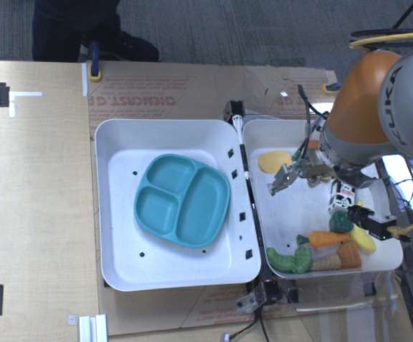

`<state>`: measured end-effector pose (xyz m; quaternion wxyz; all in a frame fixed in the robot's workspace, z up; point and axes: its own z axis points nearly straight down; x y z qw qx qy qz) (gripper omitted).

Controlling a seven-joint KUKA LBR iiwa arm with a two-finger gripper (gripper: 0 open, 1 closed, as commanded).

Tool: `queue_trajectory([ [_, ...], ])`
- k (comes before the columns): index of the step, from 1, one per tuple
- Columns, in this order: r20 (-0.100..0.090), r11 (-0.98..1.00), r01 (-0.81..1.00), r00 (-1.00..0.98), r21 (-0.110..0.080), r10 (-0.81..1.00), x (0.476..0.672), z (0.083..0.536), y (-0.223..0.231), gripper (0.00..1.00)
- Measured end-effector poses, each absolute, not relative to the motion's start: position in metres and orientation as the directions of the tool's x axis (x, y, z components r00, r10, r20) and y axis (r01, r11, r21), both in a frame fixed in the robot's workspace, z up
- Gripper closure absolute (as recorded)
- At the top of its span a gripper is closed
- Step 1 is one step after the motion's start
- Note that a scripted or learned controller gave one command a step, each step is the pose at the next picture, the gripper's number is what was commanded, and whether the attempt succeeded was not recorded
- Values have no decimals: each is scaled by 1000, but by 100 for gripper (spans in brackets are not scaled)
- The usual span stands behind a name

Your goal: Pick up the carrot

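Observation:
The carrot (327, 239) is orange with a green leafy top and lies among other toy foods at the front right of the right bin (292, 212). My gripper (285, 176) hangs over the middle of that bin, up and to the left of the carrot and well apart from it. Its fingers are open with nothing between them. A yellow toy food (273, 162) lies just behind the gripper.
Around the carrot lie a yellow banana-like piece (364, 240), a dark green piece (342, 222), a green leafy vegetable (289, 261) and brown bread-like pieces (347, 255). The left bin (114, 255) holds a teal divided plate (183, 200).

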<state>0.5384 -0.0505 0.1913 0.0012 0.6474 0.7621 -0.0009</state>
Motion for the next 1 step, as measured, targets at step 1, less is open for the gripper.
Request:
queue_trajectory([
  [1, 0, 434, 901, -434, -2, 901, 486, 100, -116, 0],
])
